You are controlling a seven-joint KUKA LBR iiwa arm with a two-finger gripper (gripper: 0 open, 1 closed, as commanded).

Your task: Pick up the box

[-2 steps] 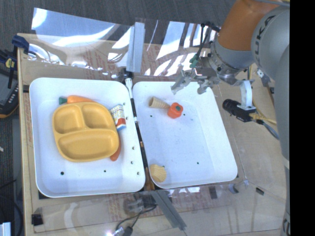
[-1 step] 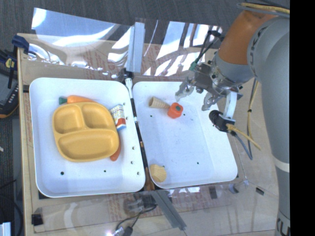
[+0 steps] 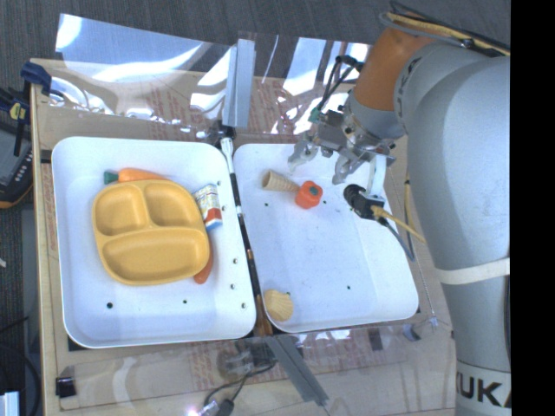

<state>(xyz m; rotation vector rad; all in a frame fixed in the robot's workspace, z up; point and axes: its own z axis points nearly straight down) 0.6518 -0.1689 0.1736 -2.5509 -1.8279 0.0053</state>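
On the worktop [image 3: 130, 367] sit two white bins side by side. The left bin [image 3: 78, 310] holds a yellow divided tray [image 3: 152, 232], with an orange carrot [image 3: 139, 175] peeking out behind it. The box [image 3: 208, 206], small with red and blue print, leans against the tray's right edge, close to the bin's right wall. The right bin [image 3: 347, 276] holds an ice cream cone [image 3: 279, 181], an orange piece [image 3: 308, 195] just beside it, and a tan piece [image 3: 278, 303] at the near left corner. The gripper [image 3: 328, 165] hangs over the right bin's far edge, fingers spread with nothing between them, well apart from the box.
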